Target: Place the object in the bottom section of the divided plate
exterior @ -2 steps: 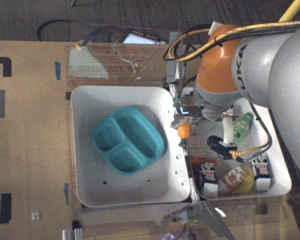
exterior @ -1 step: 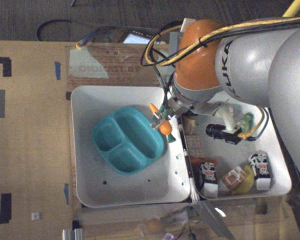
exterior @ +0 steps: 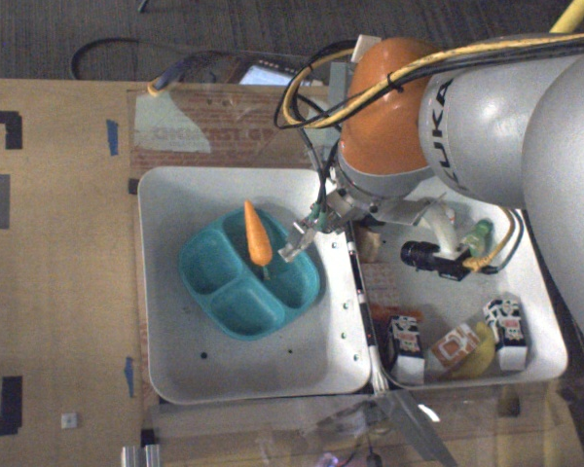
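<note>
Camera view: using the teal divided plate [exterior: 236, 278] as reference. It sits in the left white bin [exterior: 175, 348], roughly mid-bin, with three sections. The carrot [exterior: 257, 233] is at the plate's upper right, long axis running from the top rim down toward the centre divider, narrow tip at the rim, blunt end near where the dividers meet. Whether it rests on the plate or hangs just above it, I can't tell from this angle. My tool [exterior: 294, 247] is just right of the carrot's lower end, at the plate's right rim, close to the wall between the two bins. One metal finger [exterior: 302, 236] points toward the carrot; I can't make out the gap between the fingers or whether the carrot is between them, so the tool's state is unreadable to me. My arm [exterior: 487, 115] comes in from the right of the plate, orange band [exterior: 394, 105] directly above the tool, yellow and black cables looped over it. Right of the plate, in the other bin [exterior: 550, 353]: two small black-and-white cartons [exterior: 407, 343], a banana [exterior: 482, 350], a small printed packet [exterior: 455, 348]. Cardboard-covered worktop [exterior: 58, 261] lies left of the plate, with blue tape marks and black corner markers.
</note>
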`<state>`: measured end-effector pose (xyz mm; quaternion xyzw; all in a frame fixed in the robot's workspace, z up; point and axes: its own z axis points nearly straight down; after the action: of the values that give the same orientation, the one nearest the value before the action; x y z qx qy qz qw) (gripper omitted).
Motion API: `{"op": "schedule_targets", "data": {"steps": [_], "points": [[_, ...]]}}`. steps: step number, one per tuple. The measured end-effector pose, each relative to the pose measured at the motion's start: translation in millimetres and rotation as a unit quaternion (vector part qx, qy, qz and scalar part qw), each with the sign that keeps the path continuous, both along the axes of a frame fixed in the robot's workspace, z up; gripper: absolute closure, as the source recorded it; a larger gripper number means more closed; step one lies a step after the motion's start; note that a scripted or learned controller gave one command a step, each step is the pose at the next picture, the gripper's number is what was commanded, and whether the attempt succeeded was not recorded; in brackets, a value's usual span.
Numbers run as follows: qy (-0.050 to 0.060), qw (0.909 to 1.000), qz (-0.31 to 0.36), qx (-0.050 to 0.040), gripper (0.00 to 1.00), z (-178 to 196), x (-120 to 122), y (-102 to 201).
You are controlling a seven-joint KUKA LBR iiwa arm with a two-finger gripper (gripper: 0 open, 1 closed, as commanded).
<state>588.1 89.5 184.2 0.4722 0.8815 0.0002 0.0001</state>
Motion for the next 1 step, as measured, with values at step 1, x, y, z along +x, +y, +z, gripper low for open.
{"op": "schedule_targets", "data": {"steps": [1], "points": [[0.001, 0.9844, -0.176, -0.0008, 0.00, 112.7, -0.8, -17.1]]}}
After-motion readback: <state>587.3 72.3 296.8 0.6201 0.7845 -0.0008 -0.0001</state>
